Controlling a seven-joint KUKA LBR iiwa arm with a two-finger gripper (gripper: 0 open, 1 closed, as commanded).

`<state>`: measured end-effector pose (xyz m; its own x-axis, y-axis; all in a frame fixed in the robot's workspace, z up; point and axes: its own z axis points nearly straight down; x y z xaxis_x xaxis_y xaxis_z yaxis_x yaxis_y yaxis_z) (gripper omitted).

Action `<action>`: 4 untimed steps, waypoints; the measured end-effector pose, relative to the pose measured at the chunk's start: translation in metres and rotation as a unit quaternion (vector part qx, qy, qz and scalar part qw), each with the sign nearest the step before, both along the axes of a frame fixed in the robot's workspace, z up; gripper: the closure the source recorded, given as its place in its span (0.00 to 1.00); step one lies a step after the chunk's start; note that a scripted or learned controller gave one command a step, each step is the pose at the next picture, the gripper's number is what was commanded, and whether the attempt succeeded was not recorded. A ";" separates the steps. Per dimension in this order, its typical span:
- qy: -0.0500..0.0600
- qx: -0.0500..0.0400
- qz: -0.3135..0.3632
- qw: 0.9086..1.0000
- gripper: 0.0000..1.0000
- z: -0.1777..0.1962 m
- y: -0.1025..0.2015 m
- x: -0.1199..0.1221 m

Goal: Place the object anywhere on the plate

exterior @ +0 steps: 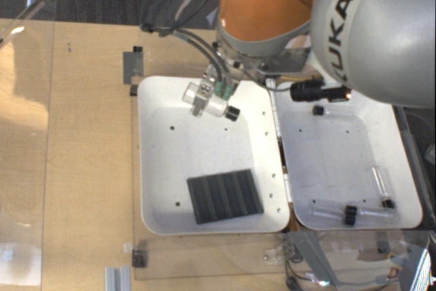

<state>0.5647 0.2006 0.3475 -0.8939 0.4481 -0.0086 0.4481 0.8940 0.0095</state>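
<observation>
While the gripper (208, 100) is hovering over the left bin's (157, 167) far end, a clear black-capped tube (216, 107) is sitting right at the jaws; can't tell whether they're clamping it. Dark ribbed plate (225, 196) is lying well apart from the jaws, toward the near edge. My call: aiming for plate centre, lowering close, then letting go. Arm (368, 17) is showing "KUKA"; nothing else legible.
</observation>
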 end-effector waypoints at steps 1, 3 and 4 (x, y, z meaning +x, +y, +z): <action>0.005 -0.001 -0.024 1.000 1.00 -0.180 0.030 0.069; -0.001 -0.001 0.134 0.991 1.00 -0.066 0.035 0.036; -0.003 -0.002 0.207 0.978 1.00 0.091 0.035 -0.014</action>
